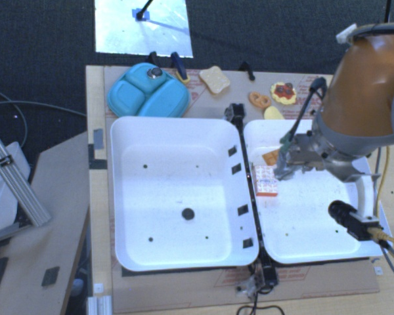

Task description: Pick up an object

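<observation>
I am in the approach, my gripper (284,166) low over the right white bin (315,241), its grip state impossible to tell, and next I must settle squarely onto the small red-and-white packet (266,181) just beside it.

Two shallow white plastic bins sit side by side on the worktop (98,176), the left bin (128,176) holding a small dark round disc (188,213) near its middle, the right bin (315,241) holding a small white-and-red printed packet (266,181) by its left wall with an orange cracker-like piece (270,157) just behind it. The pincer (284,167) is just to the right of the packet, over the right bin. Behind the bins, toward the top of the frame, lie from left to right a blue compartmented plastic tray (149,92), a toast-shaped toy slice (215,79), a pretzel-shaped toy (259,100) and a small round toy pizza (284,92).
</observation>
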Controlling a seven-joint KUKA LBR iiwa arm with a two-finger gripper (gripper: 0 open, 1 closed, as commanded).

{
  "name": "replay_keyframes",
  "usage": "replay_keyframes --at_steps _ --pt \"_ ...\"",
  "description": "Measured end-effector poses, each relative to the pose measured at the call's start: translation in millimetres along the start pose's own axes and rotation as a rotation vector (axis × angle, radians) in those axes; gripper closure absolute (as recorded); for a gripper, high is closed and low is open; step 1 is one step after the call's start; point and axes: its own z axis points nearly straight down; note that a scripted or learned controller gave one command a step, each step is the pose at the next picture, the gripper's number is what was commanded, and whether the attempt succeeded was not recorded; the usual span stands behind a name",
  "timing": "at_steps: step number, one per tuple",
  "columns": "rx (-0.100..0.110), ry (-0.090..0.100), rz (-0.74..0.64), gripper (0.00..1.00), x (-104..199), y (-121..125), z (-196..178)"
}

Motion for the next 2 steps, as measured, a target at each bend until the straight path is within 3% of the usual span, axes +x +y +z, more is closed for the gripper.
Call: replay_keyframes --at_steps 1,2 --pt "0.008 -0.002 0.005 1.00 0 21 -31" --pt "0.016 -0.001 0.002 1.00 52 60 95"
